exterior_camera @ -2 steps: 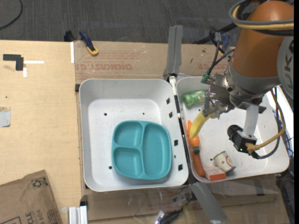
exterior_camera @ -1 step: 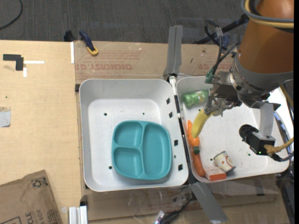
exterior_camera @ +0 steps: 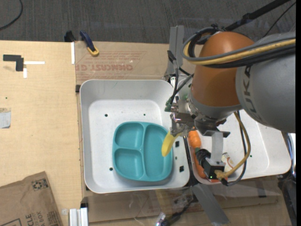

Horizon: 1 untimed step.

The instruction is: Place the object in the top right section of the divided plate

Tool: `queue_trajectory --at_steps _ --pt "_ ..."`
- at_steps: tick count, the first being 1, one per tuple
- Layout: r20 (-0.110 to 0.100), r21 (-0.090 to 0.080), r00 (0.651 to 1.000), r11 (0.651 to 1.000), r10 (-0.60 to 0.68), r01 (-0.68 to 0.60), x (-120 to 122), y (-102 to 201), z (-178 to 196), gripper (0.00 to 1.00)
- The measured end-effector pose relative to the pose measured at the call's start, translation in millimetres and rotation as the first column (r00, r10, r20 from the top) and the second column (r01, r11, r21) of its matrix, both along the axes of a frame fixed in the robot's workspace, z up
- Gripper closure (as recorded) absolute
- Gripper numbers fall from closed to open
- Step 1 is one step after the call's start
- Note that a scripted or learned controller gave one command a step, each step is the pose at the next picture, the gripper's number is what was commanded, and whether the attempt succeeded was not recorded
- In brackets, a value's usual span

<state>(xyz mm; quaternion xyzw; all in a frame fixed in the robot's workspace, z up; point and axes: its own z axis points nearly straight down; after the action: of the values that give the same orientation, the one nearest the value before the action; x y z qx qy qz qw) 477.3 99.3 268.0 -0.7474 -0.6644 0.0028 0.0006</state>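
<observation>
A: Item one, the claw [exterior_camera: 175, 126]. State?
B: Grasping the banana [exterior_camera: 166, 144], as far as the view lets me judge: the yellow piece hangs straight down from the fingers, its top end between them.

A: Location of the banana?
B: At the right rim of the plate [exterior_camera: 142, 151], over its right section. Whether it touches the plate I cannot tell.

A: Progress, then?
B: By my reading, pickup done and carry nearly done. Left to do: settle the banana into the top right section and let go. It is not yet lying in any section.

A: Count, working outward.
B: One banana. One teal plate, three sections: two small on the left, one long on the right. Two white bins: the left bin [exterior_camera: 123, 94] holds the plate; the right bin [exterior_camera: 263, 163] lies under the arm [exterior_camera: 235, 76]. One orange object [exterior_camera: 194, 139] in the right bin, near the divide; what it is I cannot tell.
</observation>
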Motion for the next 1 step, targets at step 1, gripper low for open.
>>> queue_trajectory --at_steps 1 --pt "-0.001 -0.001 0.999 0.999 -0.055 0.055 27.9 47.3 -41.3 1.00"
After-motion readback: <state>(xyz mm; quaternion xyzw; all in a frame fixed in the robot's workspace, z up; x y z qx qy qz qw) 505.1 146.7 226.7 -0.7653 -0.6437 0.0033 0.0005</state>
